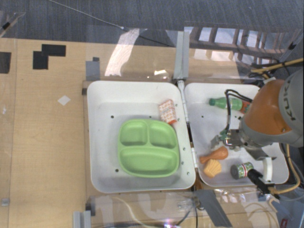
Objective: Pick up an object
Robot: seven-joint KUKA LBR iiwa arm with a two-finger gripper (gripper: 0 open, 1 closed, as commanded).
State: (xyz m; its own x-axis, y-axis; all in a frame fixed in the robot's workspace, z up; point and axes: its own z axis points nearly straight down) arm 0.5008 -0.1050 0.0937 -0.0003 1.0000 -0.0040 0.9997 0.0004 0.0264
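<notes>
The claw point(223, 140) is lowered into the right bin point(199, 96), just above the orange carrot-like piece point(216, 154), presumably so that this nearest item can be taken; whether it is released or clenched cannot be told, and nothing is seen held in it. In that bin four things are counted: one green bottle point(223, 102) near the far wall, the carrot-like piece, one yellow corn-like piece point(212, 167) touching it, and one small can point(241, 170) lying on its side. In the left bin point(102, 127) two are counted: one green divided plate point(148, 147) and one small packet point(167, 111) at its far edge.
</notes>
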